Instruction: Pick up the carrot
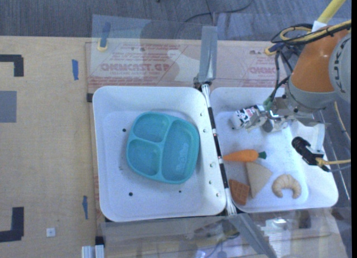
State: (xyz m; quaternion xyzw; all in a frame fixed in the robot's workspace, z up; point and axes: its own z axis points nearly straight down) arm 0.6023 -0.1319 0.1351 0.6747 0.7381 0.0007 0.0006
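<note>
The bench top [44,156] is tan board marked with black and blue tape, over grey carpet. Red lettering on the panel behind the bins is too faint to read. The left bin [111,195] holds a teal divided plate [163,147]. The carrot [243,156] lies in the right bin [329,192], near its left wall. The gripper [266,118] hovers above it, apart; whether it is clenched or released cannot be told.

Faint red lettering is printed, upside down and mirrored, on the clear sheet [146,56] behind the bins; it cannot be read with certainty. Part of the letters "KU" is seen on the arm [341,67].
</note>
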